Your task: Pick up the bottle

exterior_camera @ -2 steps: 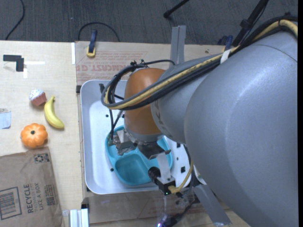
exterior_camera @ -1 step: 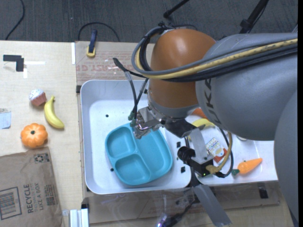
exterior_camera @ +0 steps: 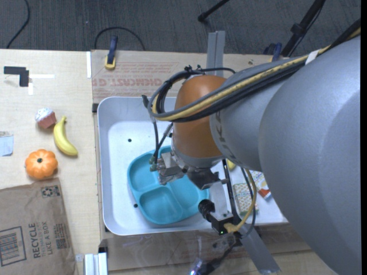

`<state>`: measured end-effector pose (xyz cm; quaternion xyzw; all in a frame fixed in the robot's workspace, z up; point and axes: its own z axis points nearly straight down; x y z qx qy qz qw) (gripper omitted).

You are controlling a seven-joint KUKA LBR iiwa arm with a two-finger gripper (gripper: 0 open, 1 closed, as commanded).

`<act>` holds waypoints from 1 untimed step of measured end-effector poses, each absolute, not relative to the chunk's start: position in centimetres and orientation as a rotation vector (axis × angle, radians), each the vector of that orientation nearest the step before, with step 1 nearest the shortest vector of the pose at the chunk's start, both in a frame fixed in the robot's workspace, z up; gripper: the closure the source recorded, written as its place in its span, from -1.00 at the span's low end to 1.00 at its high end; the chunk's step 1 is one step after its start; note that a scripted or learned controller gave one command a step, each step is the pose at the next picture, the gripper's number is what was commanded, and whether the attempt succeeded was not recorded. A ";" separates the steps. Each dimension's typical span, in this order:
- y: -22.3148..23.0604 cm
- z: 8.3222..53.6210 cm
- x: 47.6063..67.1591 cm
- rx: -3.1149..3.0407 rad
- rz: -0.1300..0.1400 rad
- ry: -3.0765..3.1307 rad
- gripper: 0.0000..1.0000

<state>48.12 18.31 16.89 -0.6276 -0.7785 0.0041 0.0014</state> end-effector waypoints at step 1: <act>18.1 17.5 48.2 -1.977 0.023 -2.436 1.00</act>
